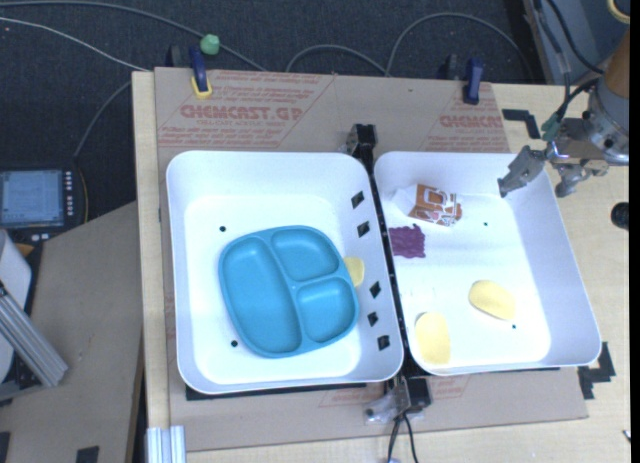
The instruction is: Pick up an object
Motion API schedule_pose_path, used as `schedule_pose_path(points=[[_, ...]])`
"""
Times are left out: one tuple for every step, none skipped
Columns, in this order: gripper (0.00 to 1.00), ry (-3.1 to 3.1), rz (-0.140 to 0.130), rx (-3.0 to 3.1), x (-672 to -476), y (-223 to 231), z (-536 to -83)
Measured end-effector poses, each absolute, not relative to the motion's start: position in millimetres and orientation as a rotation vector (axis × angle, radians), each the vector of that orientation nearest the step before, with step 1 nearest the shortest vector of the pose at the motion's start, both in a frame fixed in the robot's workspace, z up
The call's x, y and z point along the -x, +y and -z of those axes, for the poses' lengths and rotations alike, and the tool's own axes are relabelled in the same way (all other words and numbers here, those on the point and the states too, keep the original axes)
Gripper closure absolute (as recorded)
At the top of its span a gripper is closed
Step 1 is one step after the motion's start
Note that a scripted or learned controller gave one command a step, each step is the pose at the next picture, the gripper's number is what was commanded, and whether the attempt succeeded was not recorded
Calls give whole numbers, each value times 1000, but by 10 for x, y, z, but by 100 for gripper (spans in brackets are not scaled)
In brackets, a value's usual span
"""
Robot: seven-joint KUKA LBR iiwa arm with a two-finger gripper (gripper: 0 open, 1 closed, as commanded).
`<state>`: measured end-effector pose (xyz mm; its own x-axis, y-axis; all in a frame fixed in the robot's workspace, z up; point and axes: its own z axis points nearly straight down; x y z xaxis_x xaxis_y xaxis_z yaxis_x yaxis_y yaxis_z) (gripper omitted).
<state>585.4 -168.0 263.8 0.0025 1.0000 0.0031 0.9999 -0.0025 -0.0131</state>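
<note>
Overhead, the gripper [540,173] hangs at the right bin's [565,271] upper right rim, its 2 fingers spread apart with nothing between them. That bin holds 4 candidates: a small brown-and-white packet [436,204] near the top, a purple scrap [407,241] just below it by the divider, and 2 pale yellow pieces — one [492,299] toward the middle right, another [432,337] at the bottom edge. All look light. The packet seems crinkly and yielding, probably best pinched across its narrow side; the yellow pieces look smooth, rounded, perhaps slippery. The left bin [200,201] carries a blue divided tray [288,289] — wide and awkward for these fingers.
</note>
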Motion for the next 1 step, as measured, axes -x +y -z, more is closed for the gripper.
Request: schedule_pose_path(points=[[0,-2221,0,2220,-5876,-1677,-2706]])
